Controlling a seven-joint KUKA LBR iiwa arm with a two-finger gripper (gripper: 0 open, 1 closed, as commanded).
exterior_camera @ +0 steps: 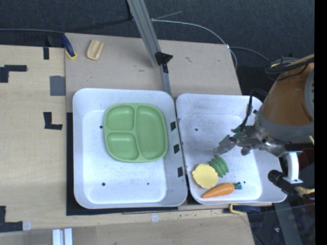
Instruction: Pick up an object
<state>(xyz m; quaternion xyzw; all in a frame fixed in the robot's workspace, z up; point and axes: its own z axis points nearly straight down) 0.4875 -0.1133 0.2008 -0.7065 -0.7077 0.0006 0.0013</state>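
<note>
Bench: a pale wooden top (30,137) under a fixed overhead camera, dark floor beyond, two shallow white bins set side by side so I can reach both from the right.

Left bin (87,188): holds a green divided plate (136,131), lying flat near its upper middle (well apart from my work).

Right bin (204,106): three toy foods cluster at its near edge, a yellow piece (205,176), a green ribbed piece (220,165) touching it, and an orange carrot (218,190) just below.

My gripper (224,147): low over the right bin, just above the green ribbed piece, tip pointing down and left toward the cluster. Whether it is spread or pressed together, I cannot tell from this slant.

Hold: nothing visibly gripped.

Step, as I judge it: descending on a target, probably the green piece, since it lies nearest.

Risk: the pieces crowd together, so a close may nudge the yellow one or slip off.

Elsewhere: a tan block (94,49) rests beyond the bins.
</note>
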